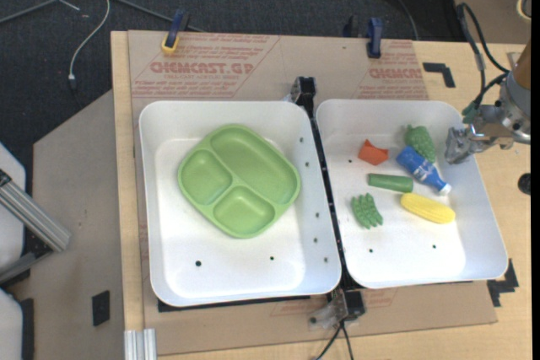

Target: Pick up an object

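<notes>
The gripper (460, 146) hung at the right rim of the right bin (405, 265), its metal tip just over the rim and close beside the blue bottle (421, 169); whether it was released or clenched could not be told at this size, and nothing was seen in its grasp. To do the pick well, it seemed best to choose one item with open space around it: the yellow corn (428, 208) lay fairly apart near the bin's right side, while the blue bottle lay touching or nearly touching the dark green piece (418, 141) behind it, which could spoil a clean close. The orange piece (373, 153), the green cylinder (390, 181) and the small green bunch (366, 211) lay farther toward the bin's left. Coming straight down across an item's narrow width looked the safer approach. Outward from the tip, the grey wrist (510, 110) reached in from the right, low over the bench. The left bin (169, 265) held a green divided plate (239, 180).
</notes>
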Tool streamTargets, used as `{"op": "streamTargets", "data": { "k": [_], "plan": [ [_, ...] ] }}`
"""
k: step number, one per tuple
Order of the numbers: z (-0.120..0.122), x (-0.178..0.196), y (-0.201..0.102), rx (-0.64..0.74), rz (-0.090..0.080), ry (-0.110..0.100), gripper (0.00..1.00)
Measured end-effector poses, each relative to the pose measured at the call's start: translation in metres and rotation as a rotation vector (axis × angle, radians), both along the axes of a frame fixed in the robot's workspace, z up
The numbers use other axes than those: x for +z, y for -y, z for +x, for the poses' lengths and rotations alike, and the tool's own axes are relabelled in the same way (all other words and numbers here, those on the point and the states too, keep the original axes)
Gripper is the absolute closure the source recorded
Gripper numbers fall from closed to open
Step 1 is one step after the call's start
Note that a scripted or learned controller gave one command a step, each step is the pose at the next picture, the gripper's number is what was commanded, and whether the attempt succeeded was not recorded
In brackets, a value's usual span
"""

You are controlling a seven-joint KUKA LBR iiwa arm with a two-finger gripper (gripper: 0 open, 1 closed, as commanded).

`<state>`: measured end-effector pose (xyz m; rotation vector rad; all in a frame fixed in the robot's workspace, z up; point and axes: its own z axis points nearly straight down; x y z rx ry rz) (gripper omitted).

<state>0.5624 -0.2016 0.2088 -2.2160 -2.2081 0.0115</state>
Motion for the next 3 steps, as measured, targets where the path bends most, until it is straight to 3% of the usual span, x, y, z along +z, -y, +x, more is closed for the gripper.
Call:
{"op": "streamTargets", "data": {
  "k": [1,3],
  "plan": [
    [0.003,0.008,0.000,0.004,-0.003,0.014,0.00],
    [0.002,-0.118,-0.008,0.003,0.000,0.007,0.00]
  ]
}}
